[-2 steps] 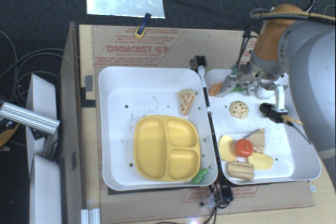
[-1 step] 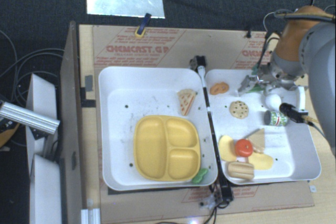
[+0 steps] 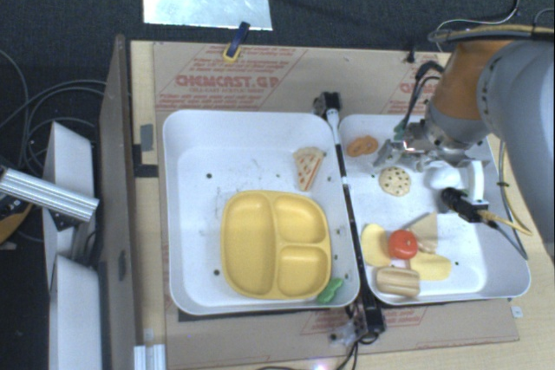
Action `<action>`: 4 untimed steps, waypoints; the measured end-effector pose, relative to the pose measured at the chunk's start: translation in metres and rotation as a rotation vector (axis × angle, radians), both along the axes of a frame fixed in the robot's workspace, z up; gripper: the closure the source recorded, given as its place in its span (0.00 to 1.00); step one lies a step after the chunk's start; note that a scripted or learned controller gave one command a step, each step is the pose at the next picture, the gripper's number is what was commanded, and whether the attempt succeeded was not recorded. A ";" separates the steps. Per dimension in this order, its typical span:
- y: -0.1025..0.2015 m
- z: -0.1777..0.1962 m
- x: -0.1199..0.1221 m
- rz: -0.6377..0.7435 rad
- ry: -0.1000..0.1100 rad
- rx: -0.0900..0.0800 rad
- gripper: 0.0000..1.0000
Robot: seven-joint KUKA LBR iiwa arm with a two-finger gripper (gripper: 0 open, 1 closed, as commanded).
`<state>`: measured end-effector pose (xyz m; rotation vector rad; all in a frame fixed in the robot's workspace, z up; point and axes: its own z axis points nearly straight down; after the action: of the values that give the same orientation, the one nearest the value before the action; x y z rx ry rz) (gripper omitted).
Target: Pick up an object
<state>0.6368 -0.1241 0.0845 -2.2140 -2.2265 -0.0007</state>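
My gripper [image 3: 389,152] reaches in over the far part of the right bin [image 3: 503,273], below the grey arm with its orange band. It hangs just above a round chocolate-chip cookie [image 3: 395,181] and just right of an orange oval piece [image 3: 362,146]. Nearer the front of that bin lie a red tomato [image 3: 402,243], a yellow banana-like piece [image 3: 375,245], a pale wedge [image 3: 425,227] and a tan bread roll [image 3: 397,281]. Nothing shows in the gripper's grasp.
The left bin [image 3: 195,186] holds a yellow divided plate [image 3: 276,243], a pizza slice [image 3: 307,166] and a small green piece [image 3: 329,291]. A black divider [image 3: 345,186] runs between the bins. A white fitting [image 3: 451,179] and cables sit by the arm.
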 end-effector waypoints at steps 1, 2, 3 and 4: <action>0.038 0.000 -0.019 0.000 -0.001 0.000 0.00; 0.031 0.000 0.031 0.003 0.011 -0.003 0.00; -0.039 0.000 -0.016 -0.011 0.000 -0.002 0.00; -0.004 0.000 -0.058 -0.004 0.002 0.000 0.00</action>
<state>0.5792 -0.1283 0.0840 -2.2182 -2.2207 0.0011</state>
